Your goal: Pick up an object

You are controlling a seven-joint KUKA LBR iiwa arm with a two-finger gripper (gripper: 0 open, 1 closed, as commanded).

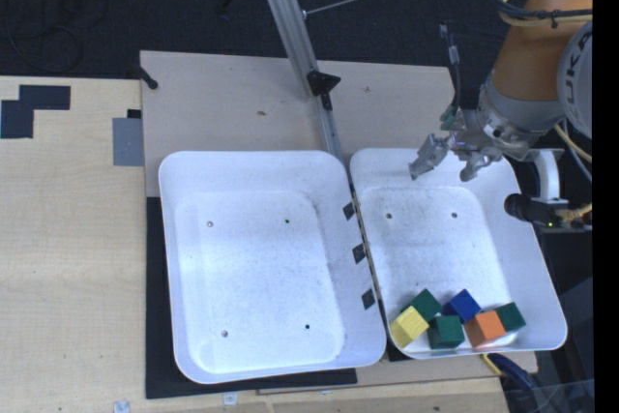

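Note:
Several small blocks lie clustered at the near edge of the right bin [542, 276]: a yellow block [409, 325], a dark green block [446, 332], a blue block [463, 305], an orange block [486, 328] and green ones [511, 315] beside them. My gripper [448, 162] hangs above the far end of the right bin, well away from the blocks. Its two fingers are spread apart, open, with nothing between them.
The left bin [193, 208] sits beside the right one, with black clips [358, 252] along the shared rim. A slanted aluminium rail [290, 24] rises behind the bins. The arm's orange band [542, 44] is at the upper right.

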